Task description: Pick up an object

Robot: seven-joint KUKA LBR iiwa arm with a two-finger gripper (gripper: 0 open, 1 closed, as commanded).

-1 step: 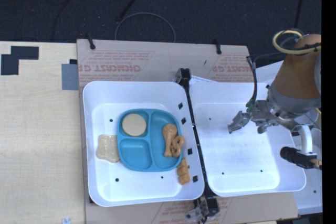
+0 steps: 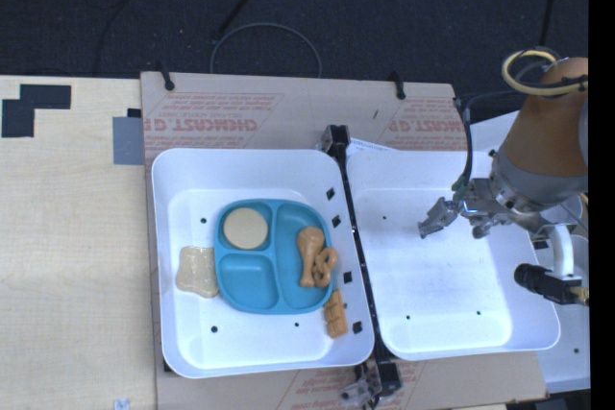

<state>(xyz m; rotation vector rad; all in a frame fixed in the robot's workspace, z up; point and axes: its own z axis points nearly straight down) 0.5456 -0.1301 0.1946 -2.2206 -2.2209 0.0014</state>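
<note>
Two white bins sit on the worktop; we see the claw (image 2: 444, 218) over the right bin (image 2: 442, 322), fingers apart, gripping nothing.

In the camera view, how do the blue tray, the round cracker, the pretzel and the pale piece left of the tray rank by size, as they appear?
Largest to smallest, as they look:
1. blue tray
2. pretzel, round cracker and pale piece: too close in apparent size to rank.
</note>
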